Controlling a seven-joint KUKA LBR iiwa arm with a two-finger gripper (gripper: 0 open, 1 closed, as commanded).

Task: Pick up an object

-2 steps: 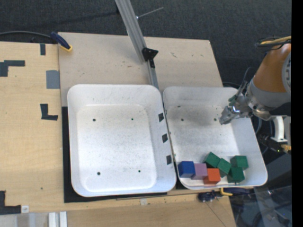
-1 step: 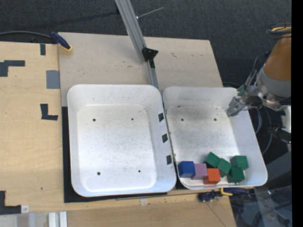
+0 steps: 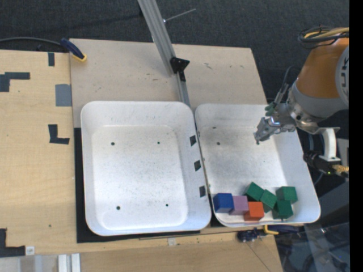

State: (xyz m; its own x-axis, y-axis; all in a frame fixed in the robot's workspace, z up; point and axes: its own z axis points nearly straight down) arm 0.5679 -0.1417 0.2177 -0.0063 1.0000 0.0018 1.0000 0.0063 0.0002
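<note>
Pale plywood forms the bench top, and on it two shallow white plastic bins sit side by side, their inner rims touching. The left bin has a speckled floor. The right bin holds every loose block, all clustered along its near wall.

Grey with an orange band above the wrist, the robot arm comes in from the right and hangs over the far right part of the right bin. A slanted grey metal rail crosses the bench from the top edge and ends at the seam between the bins.

At the arm's tip the two-finger gripper points down and left over bare bin floor, well apart from the blocks; whether its claw is released or clenched cannot be told, and nothing is seen in it.

Among the blocks, four dark green cubes bunch at the right, some touching. A blue cube lies leftmost, a lilac cube just beside it, and an orange cube touches the lilac one and a green one.
</note>
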